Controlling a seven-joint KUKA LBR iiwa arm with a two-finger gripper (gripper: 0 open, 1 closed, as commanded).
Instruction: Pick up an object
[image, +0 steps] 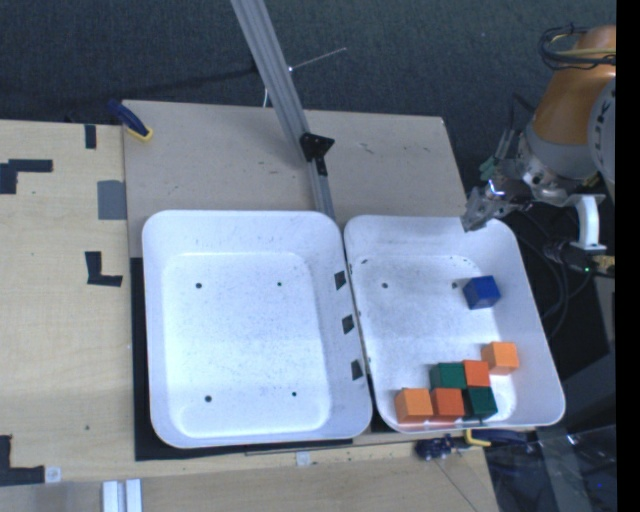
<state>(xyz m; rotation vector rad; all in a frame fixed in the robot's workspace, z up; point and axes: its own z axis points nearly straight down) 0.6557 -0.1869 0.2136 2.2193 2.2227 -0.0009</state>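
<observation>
We observed the grey arm with its orange band (570, 95) entering from the right of the camera view, with the two-finger gripper (484, 210) positioned over the far right corner of the right-hand shallow white bin (400, 250). The gripper was small and blurred in this view; we could not determine its state, and we saw no object in it.

The right-hand bin held all of the visible blocks. A blue cube (482, 291) lay alone on the bin floor, near the gripper but apart from it, toward the bin's right wall. A small orange cube (501, 356) sat further toward the near edge, close to the right wall. At the near edge we recorded a tight cluster: a larger orange block (413, 403) on the left, a second orange block (448, 402) just beside it, a dark green block (449, 375) behind that, a small red-orange block (476, 374) next to the green one, and another dark green block (482, 401) at the cluster's right end. The blocks in the cluster appeared to touch one another.

The left-hand shallow white bin (160, 300) stood alongside, its right rim meeting the left rim of the right-hand bin. Both bins rested on a light wooden bench (200, 150). A slanted grey metal bar (285, 90) crossed the bench behind the bins.
</observation>
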